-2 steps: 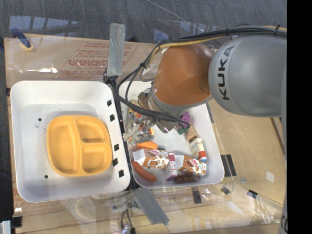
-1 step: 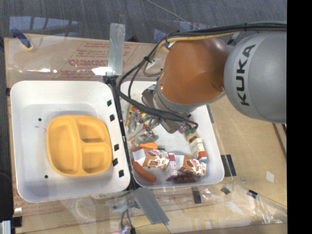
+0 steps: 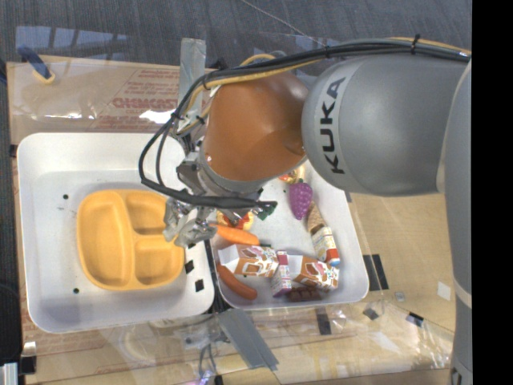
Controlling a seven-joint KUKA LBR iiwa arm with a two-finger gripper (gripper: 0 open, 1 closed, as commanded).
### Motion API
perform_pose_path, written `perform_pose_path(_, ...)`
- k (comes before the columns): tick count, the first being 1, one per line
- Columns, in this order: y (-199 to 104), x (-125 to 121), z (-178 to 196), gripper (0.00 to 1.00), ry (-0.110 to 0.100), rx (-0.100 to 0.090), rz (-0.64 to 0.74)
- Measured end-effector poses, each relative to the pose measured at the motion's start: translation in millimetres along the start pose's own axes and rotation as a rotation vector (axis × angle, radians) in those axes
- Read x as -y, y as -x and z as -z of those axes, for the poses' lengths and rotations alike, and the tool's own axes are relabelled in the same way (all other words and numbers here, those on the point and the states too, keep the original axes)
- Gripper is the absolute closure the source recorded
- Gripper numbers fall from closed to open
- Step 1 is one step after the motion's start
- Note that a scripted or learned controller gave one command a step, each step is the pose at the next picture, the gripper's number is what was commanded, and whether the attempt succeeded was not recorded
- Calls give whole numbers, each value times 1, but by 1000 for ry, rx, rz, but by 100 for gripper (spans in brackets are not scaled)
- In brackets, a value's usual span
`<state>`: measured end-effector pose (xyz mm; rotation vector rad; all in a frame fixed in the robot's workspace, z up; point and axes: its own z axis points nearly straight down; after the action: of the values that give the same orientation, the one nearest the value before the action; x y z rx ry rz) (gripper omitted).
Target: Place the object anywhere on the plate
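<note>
Right, from my seat I see the grey KUKA arm [image 3: 385, 119] with its orange band reaching in from the right, its wrist hanging over the seam where the two shallow white bins meet. The metal two-finger gripper [image 3: 183, 224] sits low at the right rim of the yellow plastic plate with three compartments [image 3: 120, 243], which lies in the left white bin [image 3: 40, 183]. I cannot tell how the gripper is set; the tip is a small tangle of grey metal and cable, and I see no object clearly between its parts.

The nearest loose thing is an orange carrot-shaped toy [image 3: 238, 236], lying just right of the gripper across the near edge of the right white bin [image 3: 353, 247], close beside the tip but, as far as I can judge, not in it. Below it in the same bin lies a reddish-brown sausage-shaped toy [image 3: 237, 283]. Further right are a purple bunch of toy grapes [image 3: 300, 199], two small printed cartons [image 3: 264, 263] side by side, and a small bottle with a red cap [image 3: 324, 243] against the right wall. A black cable [image 3: 160, 163] loops from the wrist over the left bin.
</note>
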<state>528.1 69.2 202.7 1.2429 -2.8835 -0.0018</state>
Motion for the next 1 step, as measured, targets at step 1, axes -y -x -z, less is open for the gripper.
perform_pose_path(1,-16,-14,71,100,-8,8,-24)
